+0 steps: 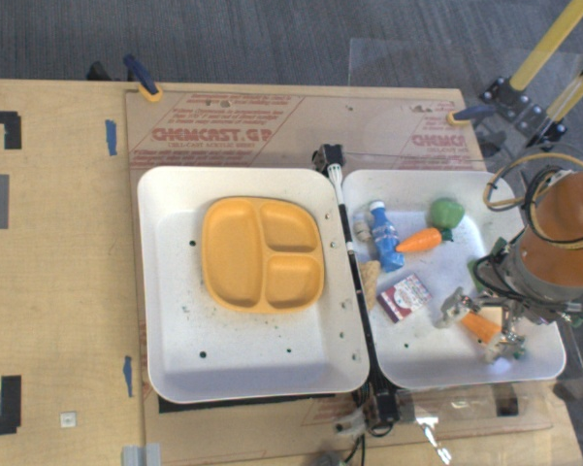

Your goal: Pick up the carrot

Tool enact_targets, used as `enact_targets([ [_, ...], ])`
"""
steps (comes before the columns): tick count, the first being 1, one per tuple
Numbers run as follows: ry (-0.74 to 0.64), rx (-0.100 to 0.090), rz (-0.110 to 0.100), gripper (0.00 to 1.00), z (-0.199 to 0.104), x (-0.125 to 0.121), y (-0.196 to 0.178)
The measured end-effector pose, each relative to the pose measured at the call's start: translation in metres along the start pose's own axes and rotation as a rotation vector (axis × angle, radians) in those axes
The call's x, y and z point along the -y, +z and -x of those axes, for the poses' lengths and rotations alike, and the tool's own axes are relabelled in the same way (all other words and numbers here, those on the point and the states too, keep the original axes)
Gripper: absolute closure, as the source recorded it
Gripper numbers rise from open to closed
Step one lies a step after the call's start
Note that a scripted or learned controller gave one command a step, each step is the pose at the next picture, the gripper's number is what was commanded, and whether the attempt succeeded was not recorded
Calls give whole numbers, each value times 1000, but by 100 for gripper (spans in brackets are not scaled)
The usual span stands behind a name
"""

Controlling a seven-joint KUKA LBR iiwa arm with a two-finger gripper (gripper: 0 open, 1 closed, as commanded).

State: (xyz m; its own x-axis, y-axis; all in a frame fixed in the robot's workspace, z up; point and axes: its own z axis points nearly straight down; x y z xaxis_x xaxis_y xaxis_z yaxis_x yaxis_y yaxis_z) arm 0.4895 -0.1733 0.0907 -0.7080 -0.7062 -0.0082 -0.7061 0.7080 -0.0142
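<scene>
Carrot (420,241) lies in the right bin (407,377), upper middle of its floor, tilted, its leafy end up against a green round item (447,212). Just to its left, a blue-and-white bottle (382,234) lies lengthwise near the divider between the bins. Below these, a small red-and-white packet (404,297) lies flat; a pale tan piece (370,278) rests close to the divider beside it.

Gripper (485,328) sits low in the right bin's lower right part, well apart from the carrot. An orange piece (480,325) shows between the metal fingers (454,308); whether they clamp it or merely straddle it cannot be told. Arm's orange band (561,231) above it, cables looped around.

Left bin (165,289) holds a yellow divided plate (263,253), three compartments, sitting upper centre. Both bins rest on a cardboard sheet (272,124) over the wooden bench (48,260).
</scene>
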Motion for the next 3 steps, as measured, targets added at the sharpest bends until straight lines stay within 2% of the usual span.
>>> enact_targets([
  [1,-268,5,-5,0,11,-6,0],
  [2,-392,10,1,0,-8,2,1],
  [3,-572,8,-4,0,-6,2,0],
])
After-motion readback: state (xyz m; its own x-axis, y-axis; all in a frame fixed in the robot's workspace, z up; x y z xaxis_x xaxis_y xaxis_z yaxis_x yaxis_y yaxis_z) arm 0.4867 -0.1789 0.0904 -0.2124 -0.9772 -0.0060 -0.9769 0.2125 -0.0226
